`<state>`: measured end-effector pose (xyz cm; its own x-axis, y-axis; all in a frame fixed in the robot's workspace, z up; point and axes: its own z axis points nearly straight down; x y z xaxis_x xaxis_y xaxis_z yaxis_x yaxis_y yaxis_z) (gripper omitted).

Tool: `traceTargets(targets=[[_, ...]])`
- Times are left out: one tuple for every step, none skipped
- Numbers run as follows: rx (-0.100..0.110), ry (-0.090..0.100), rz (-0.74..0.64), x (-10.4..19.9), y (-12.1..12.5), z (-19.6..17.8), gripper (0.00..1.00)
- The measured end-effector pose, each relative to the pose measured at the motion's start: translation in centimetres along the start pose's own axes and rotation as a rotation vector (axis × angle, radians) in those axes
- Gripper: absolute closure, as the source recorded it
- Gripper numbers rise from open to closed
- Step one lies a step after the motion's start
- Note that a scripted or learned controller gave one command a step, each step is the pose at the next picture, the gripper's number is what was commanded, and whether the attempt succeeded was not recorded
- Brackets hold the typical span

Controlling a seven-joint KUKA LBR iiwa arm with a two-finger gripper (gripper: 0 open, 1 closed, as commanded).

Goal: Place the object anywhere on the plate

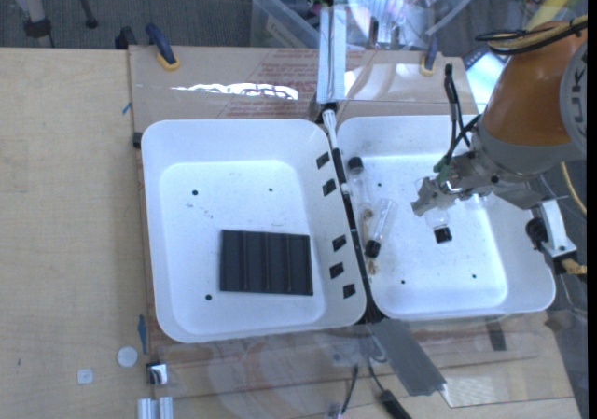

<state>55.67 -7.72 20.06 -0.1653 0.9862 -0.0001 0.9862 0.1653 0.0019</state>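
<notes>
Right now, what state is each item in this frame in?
Black ribbed plate: flat in left bin, nothing on it.
Small black object: on right bin floor, not on plate.
Gripper: above right bin, over the object.

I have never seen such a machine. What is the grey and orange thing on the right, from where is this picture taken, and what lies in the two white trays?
The grey and orange thing is a robot arm. It reaches in from the right, and its gripper, a small two-finger claw, hangs over the right bin. The one camera is fixed above the bench and looks down at a slant on both bins. In the left bin lies a dark ribbed rectangle, probably the plate of the task. In the right bin lie a small dark block just below the gripper and a clear little object near the divider. I cannot tell whether the gripper holds anything.
</notes>
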Motion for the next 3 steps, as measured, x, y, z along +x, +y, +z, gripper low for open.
traceTargets(targets=[[0.002, -0.001, 0.466, 7.7, 2.7, -0.9, 1.00], [0.002, -0.001, 0.488, 15.9, 6.0, 0.2, 1.00], [0.000, 0.000, 0.134, 19.5, 14.2, -6.2, 1.00]])
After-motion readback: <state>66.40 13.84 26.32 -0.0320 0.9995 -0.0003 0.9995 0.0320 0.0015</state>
